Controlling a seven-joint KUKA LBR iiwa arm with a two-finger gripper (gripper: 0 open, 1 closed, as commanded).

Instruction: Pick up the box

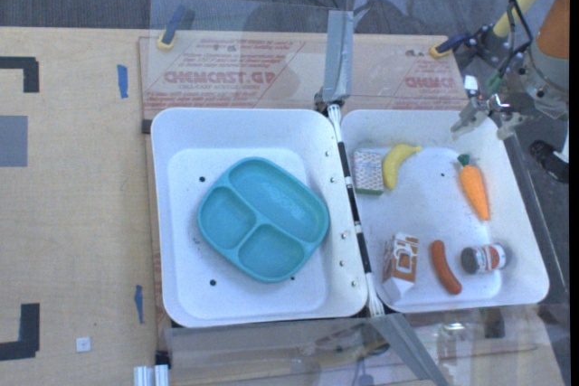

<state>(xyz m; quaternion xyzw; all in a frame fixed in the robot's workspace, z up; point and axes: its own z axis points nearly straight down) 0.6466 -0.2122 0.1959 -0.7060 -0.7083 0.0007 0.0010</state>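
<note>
Box (402, 266) sits low in the right bin (529, 280), sausage (444, 266) beside it. Gripper (482, 115), fingers spread and holding nothing, should drop straight onto the carton, steering clear of that sausage.

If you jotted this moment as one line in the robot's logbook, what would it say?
stage: approach | gripper: above right bin's far rim, holding nothing | box: untouched, near hotdog | left bin: blue plate

Box (402, 267) seemingly tilted, right bin (529, 285).
</note>
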